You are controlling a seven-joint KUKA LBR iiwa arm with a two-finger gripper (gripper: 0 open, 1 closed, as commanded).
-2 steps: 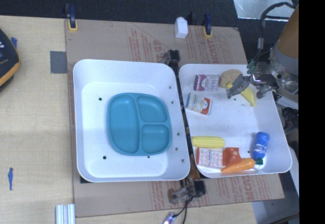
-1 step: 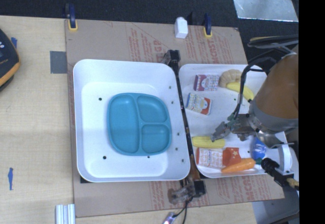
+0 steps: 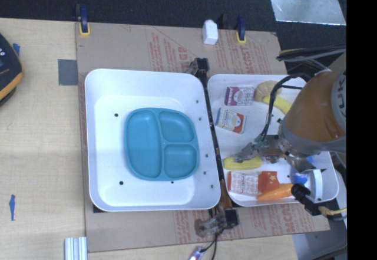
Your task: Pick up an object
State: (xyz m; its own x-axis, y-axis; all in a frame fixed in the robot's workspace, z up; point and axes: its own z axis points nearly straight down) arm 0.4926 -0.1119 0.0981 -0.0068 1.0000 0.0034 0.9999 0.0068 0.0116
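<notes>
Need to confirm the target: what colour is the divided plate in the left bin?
Light blue; the divided plate shows clearly in the camera view.

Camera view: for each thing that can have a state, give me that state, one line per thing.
Blue divided plate: flat in the left bin, nothing in its compartments.
Gripper: low in the right bin, just above the yellow corn cob.
Yellow corn cob: lying on its side.
Carrot: lying flat by the near wall.
Two small cartons: lying flat.

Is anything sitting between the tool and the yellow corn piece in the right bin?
Nothing visible does. The tool hangs just above the corn piece in the right bin, and the small cartons lie off to the sides.
</notes>
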